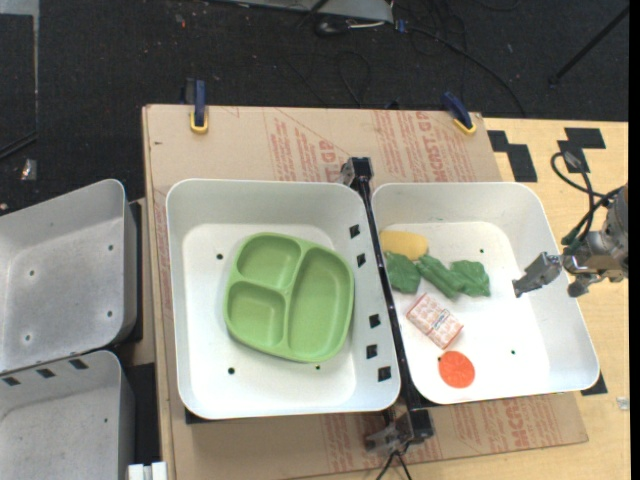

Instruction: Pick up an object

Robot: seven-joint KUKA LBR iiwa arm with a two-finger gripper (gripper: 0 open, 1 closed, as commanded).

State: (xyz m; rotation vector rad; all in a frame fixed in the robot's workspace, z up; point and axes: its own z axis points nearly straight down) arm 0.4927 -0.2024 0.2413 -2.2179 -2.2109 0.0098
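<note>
The right bin holds several small objects. A yellow rounded piece lies near its back left. Just in front of it lies a lumpy green piece. A pink and white packet and an orange disc lie nearer the front. My gripper hangs over the right bin's right rim, well to the right of all these objects. Its two fingers stand apart, open, with nothing between them.
The left bin holds a green divided plate. A black divider runs between the two bins. White trays sit off the bench at the left. Two clamps hold the board's back edge.
</note>
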